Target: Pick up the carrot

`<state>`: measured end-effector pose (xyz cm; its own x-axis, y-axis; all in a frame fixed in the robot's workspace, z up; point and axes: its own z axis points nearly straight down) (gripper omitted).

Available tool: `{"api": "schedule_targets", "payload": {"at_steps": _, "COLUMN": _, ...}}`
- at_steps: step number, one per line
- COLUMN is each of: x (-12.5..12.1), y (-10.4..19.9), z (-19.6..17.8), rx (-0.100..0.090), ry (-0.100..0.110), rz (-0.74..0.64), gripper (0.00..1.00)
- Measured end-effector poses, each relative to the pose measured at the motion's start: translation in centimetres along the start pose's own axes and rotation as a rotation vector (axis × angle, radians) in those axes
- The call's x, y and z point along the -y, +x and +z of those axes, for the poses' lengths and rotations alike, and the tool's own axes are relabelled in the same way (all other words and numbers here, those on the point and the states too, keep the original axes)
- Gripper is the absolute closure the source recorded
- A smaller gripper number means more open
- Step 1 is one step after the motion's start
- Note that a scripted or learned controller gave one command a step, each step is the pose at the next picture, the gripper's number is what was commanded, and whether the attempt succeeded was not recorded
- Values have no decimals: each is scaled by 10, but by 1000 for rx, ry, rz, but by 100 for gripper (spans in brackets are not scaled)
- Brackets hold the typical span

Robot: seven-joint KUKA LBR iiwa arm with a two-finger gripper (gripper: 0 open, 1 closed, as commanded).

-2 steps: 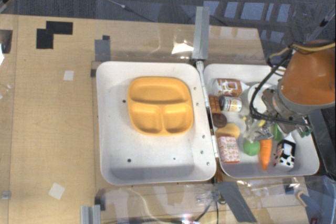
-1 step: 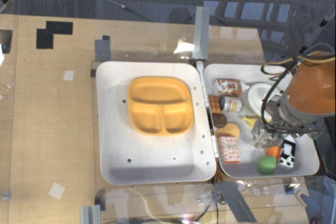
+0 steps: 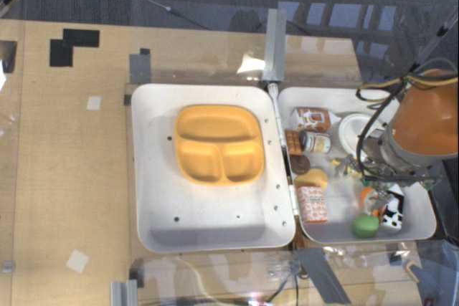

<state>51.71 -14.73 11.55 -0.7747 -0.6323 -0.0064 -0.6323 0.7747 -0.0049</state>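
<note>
The carrot [image 3: 367, 195] shows as a small orange piece on the floor of the right bin [image 3: 423, 226], partly covered by the arm. My gripper [image 3: 376, 183] hangs directly above it, under the grey wrist and the orange band. The arm hides most of the gripper, and whether it touches the carrot cannot be made out.
Around the carrot lie a green ball [image 3: 365, 226], a black-and-white item [image 3: 392, 215], a red-and-white carton [image 3: 312, 206], a yellow piece [image 3: 315, 178], a can [image 3: 315, 142], a brown packet [image 3: 312, 118] and a white dish [image 3: 352, 131]. The left bin [image 3: 154, 175] holds a yellow divided tray [image 3: 219, 143].
</note>
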Motion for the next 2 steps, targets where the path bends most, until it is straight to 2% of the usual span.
{"api": "schedule_targets", "payload": {"at_steps": 1, "x": 7, "y": 16, "z": 23, "rx": 7, "ry": 6, "rz": 47, "gripper": 0}}
{"api": "schedule_targets", "payload": {"at_steps": 2, "x": 10, "y": 9, "z": 8, "rx": 26, "ry": 21, "rz": 44, "gripper": 100}}
